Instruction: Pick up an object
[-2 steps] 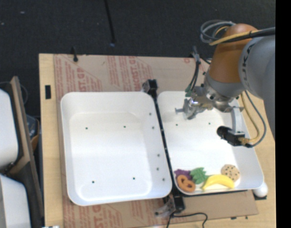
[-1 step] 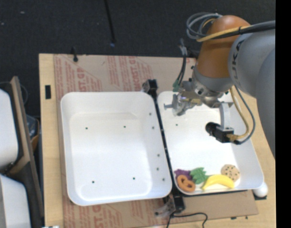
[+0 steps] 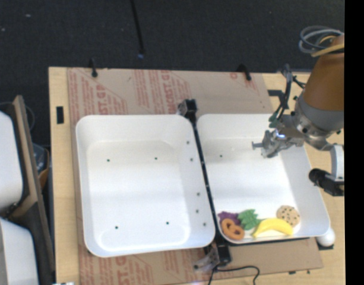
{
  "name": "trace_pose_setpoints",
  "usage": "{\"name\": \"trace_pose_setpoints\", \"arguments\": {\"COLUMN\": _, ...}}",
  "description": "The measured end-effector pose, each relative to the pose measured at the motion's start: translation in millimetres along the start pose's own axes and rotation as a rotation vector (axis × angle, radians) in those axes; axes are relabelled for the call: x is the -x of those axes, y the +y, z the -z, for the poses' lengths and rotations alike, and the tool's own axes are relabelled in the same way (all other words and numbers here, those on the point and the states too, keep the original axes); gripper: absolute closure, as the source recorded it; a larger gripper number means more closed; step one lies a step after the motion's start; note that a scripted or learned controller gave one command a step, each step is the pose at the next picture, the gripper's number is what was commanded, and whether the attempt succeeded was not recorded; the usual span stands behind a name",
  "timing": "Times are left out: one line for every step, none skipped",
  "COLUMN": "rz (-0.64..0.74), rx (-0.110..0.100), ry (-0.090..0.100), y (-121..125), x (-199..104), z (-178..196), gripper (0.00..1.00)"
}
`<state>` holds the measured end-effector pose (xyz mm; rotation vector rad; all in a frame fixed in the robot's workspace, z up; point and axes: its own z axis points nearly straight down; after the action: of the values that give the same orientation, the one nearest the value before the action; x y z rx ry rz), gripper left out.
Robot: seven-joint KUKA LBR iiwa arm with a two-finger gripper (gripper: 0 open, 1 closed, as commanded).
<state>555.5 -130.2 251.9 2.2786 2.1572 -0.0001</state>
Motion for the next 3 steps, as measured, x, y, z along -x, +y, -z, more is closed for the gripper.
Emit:
{"name": "trace_pose_setpoints", "arguments": {"rz": 0.056, "rx": -0.006, "ry": 0.003, "y": 1.4, "x": -42.5, "z": -53.4, "gripper": 1.0}}
{"name": "trace_pose_setpoints", "arguments": {"rz": 0.053, "rx": -0.001, "ry": 0.003, "y": 2.2, "x": -40.4, "z": -40.5, "gripper": 1.0}}
{"name": "trace_pose_setpoints", "arguments": {"rz": 0.063, "rx": -0.003, "ry": 0.005, "y": -8.9, "x": -138.2, "z": -51.2, "gripper": 1.0}}
